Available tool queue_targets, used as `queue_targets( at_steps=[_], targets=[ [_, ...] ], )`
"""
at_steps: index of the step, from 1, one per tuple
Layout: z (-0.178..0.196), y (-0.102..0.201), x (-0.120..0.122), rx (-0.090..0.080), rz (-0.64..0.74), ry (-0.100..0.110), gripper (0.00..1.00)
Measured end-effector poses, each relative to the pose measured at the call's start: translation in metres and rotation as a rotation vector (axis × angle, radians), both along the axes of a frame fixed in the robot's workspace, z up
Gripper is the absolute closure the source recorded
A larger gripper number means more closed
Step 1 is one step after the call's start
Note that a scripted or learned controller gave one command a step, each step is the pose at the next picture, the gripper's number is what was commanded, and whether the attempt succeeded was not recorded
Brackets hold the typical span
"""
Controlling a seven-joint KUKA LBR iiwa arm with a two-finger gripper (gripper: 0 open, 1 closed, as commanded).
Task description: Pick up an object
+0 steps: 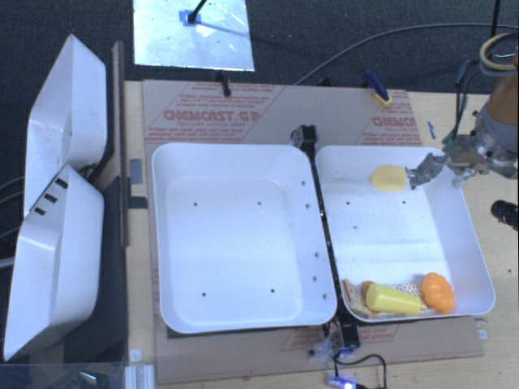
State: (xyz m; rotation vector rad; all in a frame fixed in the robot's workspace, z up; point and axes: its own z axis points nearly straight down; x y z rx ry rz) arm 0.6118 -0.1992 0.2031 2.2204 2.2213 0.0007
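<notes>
Left bin (235,156) has no objects; right bin (466,217) holds a pale yellow piece (388,178) in its upper part, plus a yellow bottle (393,300) and an orange (438,292) along the lower edge. Claw (422,173) sits just right of the pale yellow piece, can't tell if it's spread or pinching anything. Looks like the approach step; next move needs a drop over that piece and a clean close.

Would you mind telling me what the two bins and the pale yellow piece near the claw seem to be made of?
The two bins look like thin moulded plastic, glossy white: rounded corners, soft sheen, small holes in the floor. The pale yellow piece beside the claw looks matte and soft-edged, perhaps foam or sponge; the view is too coarse to be sure.
</notes>
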Motion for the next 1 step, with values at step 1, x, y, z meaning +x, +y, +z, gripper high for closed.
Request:
queue_targets(
  at_steps=[1],
  targets=[
    [0.0082, 0.0245, -0.0036, 0.000, 0.002, 0.000, 0.00]
  ],
)
